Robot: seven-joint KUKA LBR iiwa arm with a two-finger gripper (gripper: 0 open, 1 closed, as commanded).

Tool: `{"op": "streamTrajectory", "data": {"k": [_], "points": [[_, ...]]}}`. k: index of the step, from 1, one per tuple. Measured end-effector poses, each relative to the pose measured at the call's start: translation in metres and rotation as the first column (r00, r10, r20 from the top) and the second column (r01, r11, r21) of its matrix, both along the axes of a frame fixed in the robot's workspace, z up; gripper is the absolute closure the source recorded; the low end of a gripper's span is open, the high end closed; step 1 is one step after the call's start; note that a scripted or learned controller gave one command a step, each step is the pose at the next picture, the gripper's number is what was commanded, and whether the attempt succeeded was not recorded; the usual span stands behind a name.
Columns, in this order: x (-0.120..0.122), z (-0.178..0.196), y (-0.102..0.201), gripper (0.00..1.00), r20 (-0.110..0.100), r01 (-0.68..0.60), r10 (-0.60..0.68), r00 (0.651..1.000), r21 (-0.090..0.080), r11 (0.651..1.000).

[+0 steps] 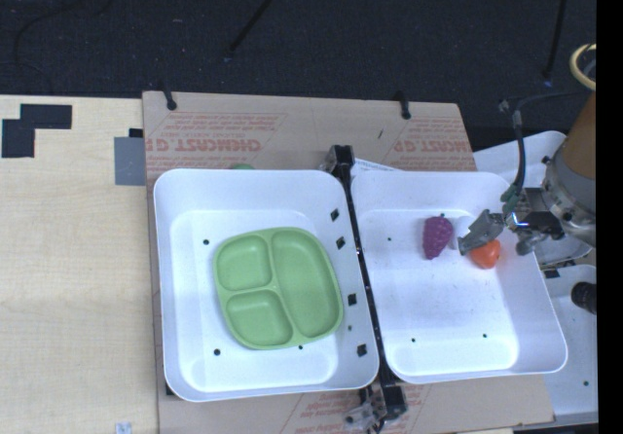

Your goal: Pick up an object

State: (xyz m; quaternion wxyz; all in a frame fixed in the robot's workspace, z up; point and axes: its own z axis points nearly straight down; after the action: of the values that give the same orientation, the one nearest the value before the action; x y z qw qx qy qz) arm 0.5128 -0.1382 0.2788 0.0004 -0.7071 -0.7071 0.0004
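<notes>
A purple, grape-like object lies in the right bin, in its upper middle. A small orange-red object rests on the bin floor near the right wall. My gripper reaches in from the right, low over that wall. Its fingers are spread apart, so it is open. The left finger stands just above the orange-red object and right of the purple one. Nothing is held between the fingers.
A green three-compartment plate lies in the left bin. A black divider runs between the two bins. Cardboard lies under the bins, and a pale wooden bench top extends to the left.
</notes>
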Motion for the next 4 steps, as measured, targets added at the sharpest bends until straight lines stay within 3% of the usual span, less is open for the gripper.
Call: {"op": "streamTrajectory", "data": {"k": [1,3,4], "points": [[0.0,-0.063,-0.005,0.0,-0.009,0.0,0.0,1.0,0.002,1.0],[0.004,-0.178,-0.001,0.0,-0.007,0.0,0.0,1.0,0.003,1.0],[0.004,-0.165,-0.002,1.0,-0.004,0.007,-0.007,1.0,0.002,1.0]]}}
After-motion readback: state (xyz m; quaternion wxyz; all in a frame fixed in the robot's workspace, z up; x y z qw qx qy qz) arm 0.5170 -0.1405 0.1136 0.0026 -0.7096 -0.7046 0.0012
